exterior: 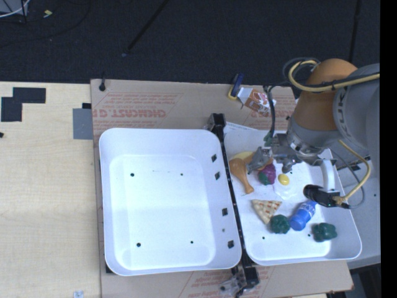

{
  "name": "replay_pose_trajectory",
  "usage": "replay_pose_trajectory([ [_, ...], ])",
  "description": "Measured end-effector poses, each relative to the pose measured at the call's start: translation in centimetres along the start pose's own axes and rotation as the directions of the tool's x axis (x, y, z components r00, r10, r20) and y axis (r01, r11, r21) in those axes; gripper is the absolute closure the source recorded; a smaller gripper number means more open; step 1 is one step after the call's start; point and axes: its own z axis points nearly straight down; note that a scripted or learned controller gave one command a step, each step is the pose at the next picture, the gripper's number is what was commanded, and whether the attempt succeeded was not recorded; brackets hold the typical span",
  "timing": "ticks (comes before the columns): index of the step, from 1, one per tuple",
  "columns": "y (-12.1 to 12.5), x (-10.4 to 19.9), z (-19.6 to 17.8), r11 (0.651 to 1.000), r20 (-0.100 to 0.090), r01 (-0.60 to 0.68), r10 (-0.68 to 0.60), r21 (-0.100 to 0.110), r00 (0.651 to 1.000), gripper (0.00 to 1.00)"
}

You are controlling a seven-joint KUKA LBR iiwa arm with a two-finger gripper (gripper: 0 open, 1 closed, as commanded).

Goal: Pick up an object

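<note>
Wooden desk (pixel 43 185), two white bins; right bin (pixel 347 244) has the toys. Pincer (pixel 271 165) hangs right over a purple toy (pixel 267 176), yellow ball (pixel 283 179) just beside. Can't tell if it's clenched or released.

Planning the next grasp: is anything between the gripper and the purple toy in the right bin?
Nothing visible. The gripper hangs right above the small purple toy. The orange chicken-leg toy and little yellow ball flank it closely, without covering it.
</note>
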Motion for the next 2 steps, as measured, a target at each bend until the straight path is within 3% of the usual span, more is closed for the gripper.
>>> replay_pose_trajectory([
  [1,2.6,-2.8,5.7,1.000,0.003,-0.001,0.001,-0.010,1.000,0.00],
  [2,3.0,-0.3,5.2,1.000,0.017,-0.009,0.009,-0.015,1.000,0.00],
])
